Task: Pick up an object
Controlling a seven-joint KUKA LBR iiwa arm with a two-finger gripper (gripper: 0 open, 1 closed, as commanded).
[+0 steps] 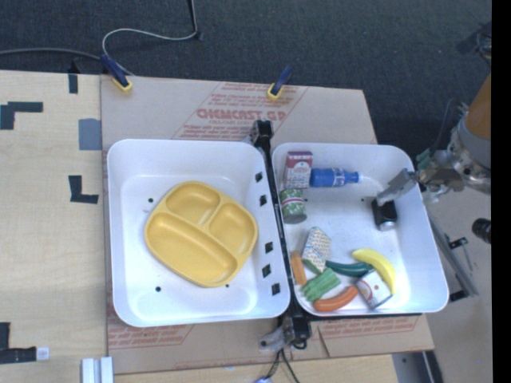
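The arm comes in from the right, its orange band just showing at the edge, wrist hanging over the right rim of the right bin [437,262]. The gripper [386,211] sits low inside that bin, near the right wall, dark and angled down to the left; whether it is spread or closed, cannot tell from here.

Nothing shows between its tips. The blue bottle [333,179] lies on its side up and to the left of the gripper, apart from it. The yellow banana [378,266] lies below the gripper toward the bin's near edge, with the green pieces [323,281] and the orange sausage [337,298] beside it. The small carton [299,168] and the green can [293,205] stand against the bin's left wall.

Bare white floor surrounds the gripper on its left. The left bin [128,214] holds the yellow divided plate [201,232].
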